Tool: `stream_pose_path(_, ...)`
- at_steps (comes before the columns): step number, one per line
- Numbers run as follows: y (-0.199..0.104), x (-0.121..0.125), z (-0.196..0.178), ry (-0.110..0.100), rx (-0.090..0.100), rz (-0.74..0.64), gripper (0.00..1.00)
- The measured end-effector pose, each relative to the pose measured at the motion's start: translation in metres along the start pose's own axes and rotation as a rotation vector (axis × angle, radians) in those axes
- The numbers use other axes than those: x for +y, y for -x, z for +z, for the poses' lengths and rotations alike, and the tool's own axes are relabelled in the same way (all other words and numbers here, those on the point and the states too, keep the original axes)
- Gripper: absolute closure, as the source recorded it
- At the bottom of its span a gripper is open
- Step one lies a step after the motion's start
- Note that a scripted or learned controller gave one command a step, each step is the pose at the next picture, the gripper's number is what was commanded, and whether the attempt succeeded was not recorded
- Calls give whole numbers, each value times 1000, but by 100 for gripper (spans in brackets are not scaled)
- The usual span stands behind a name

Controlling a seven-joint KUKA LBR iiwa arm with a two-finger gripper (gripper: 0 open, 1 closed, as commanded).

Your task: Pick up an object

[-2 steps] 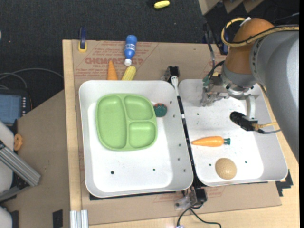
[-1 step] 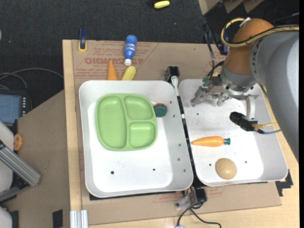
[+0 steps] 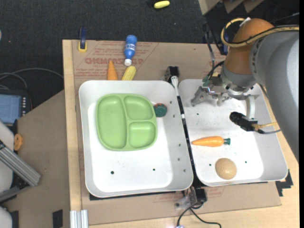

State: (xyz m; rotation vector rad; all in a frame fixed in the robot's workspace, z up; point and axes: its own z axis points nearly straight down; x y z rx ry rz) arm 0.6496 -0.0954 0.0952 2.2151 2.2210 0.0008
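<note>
Back of the bench: a small blue-and-white bottle (image 3: 130,49) lay beyond the left bin, with an orange cone-like piece (image 3: 111,71) and a yellow piece (image 3: 128,72) just beside each other at the bin's far rim.
Left bin (image 3: 133,172): held a green divided plate (image 3: 126,121) in its far half.
Beside the plate: a small teal and red thing (image 3: 160,109) touched or nearly touched the plate's right edge.
Right bin (image 3: 266,158): held a toy carrot (image 3: 208,141) lying across its middle, green tip to the right.
Near corner of that bin: a tan round thing (image 3: 225,168) sat near the carrot, not touching it.
Gripper (image 3: 209,98): hung over the far end of the right bin, well apart from the carrot.
Grip: I could not tell whether it was released or clenched, and I saw nothing in it.
Arm (image 3: 280,65): came in from the right, its orange band (image 3: 249,32) above the wrist.
</note>
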Motion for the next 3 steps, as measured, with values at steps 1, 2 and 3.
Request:
stream_pose_path(1, 0, 0, 0, 0, 0, 0, 0)
stream_pose_path(2, 0, 0, 0, 0, 0, 0, 0)
stream_pose_path(3, 0, 0, 0, 0, 0, 0, 0)
